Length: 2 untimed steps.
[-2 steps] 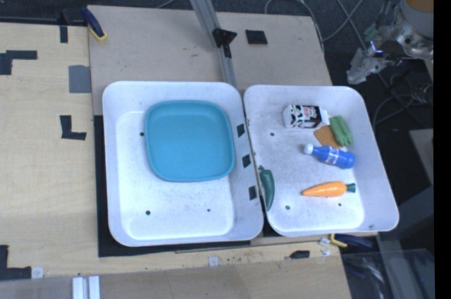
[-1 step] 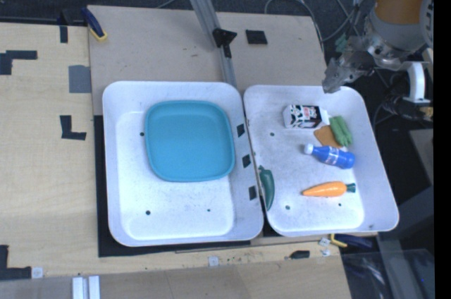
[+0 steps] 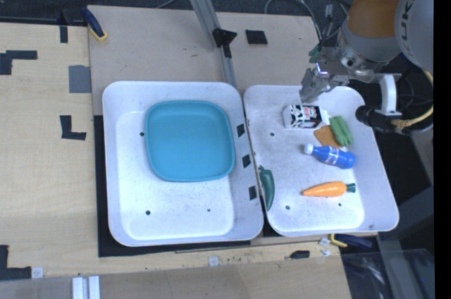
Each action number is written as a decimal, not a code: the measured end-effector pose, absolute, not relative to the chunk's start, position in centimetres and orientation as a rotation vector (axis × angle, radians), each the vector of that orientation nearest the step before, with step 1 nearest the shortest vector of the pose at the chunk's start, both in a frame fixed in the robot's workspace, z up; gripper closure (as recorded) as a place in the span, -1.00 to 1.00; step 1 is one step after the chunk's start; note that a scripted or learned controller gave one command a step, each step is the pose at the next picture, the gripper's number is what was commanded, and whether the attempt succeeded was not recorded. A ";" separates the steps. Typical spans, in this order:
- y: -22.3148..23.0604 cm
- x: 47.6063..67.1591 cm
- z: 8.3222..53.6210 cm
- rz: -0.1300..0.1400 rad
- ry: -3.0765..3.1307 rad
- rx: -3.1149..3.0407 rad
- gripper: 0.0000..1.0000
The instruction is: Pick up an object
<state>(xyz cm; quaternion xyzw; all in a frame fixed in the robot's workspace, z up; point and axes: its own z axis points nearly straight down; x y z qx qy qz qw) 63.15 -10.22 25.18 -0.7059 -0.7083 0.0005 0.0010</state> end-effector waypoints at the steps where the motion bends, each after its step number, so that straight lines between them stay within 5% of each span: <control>1: -5.8 61.9 25.5 -0.001 -2.225 -2.216 1.00; 2: 0.0 60.8 24.0 0.001 -2.225 -2.215 1.00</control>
